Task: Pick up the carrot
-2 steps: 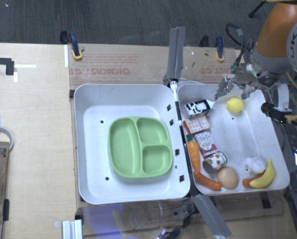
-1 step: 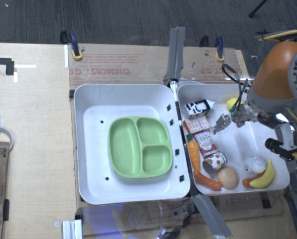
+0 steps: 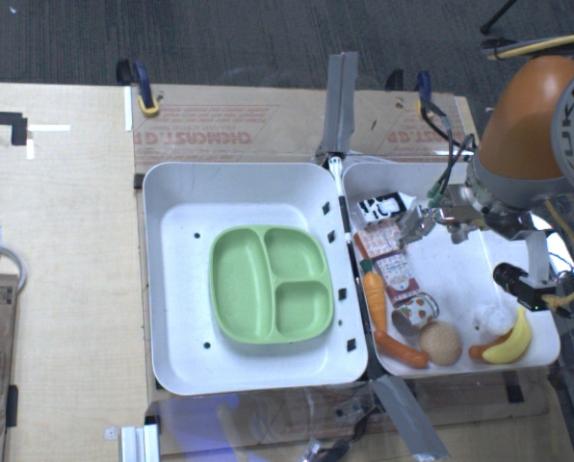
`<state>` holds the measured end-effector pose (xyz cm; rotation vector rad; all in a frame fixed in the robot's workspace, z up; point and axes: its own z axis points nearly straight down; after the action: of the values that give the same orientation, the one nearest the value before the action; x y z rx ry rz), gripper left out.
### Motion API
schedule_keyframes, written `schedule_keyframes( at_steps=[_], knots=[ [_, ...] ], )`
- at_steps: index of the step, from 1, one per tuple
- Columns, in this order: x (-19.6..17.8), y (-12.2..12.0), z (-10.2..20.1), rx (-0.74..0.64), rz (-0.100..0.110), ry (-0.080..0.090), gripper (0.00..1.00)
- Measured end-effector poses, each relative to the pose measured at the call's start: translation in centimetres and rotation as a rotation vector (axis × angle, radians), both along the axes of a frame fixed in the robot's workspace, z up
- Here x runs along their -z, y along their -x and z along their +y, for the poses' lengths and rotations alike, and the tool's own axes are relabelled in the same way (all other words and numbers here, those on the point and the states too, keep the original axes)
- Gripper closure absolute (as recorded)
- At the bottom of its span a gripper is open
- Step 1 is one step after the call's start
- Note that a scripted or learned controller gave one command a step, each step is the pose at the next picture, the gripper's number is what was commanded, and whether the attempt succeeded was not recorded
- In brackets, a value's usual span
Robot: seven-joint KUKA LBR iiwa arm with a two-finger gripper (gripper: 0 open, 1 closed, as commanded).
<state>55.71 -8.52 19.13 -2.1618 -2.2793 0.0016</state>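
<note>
The carrot (image 3: 374, 301) is orange and lies lengthwise against the left wall of the right bin (image 3: 460, 176). A second, redder carrot-like piece (image 3: 401, 349) lies slanted just below it, near the bin's front. My gripper (image 3: 414, 227) hangs over the upper left part of that bin, above some snack packets (image 3: 385, 246). It is up and to the right of the carrot and apart from it. Nothing shows in its grasp.
The right bin also holds a tan potato (image 3: 442, 343), a banana (image 3: 511, 340), a small toy jar (image 3: 414, 310) and a black-and-white card (image 3: 383, 205). A green divided plate (image 3: 271, 284) lies in the left bin (image 3: 171, 258). A grey divider post (image 3: 341, 104) stands between the bins.
</note>
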Motion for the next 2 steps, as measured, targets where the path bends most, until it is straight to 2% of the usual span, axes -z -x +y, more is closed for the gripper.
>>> schedule_keyframes(
  at_steps=[1,2],
  knots=[
    [0.0,0.2,5.7,0.202,0.001,0.000,0.00],
    [-5.5,-3.3,3.6,0.354,0.001,0.002,0.00]
  ],
)
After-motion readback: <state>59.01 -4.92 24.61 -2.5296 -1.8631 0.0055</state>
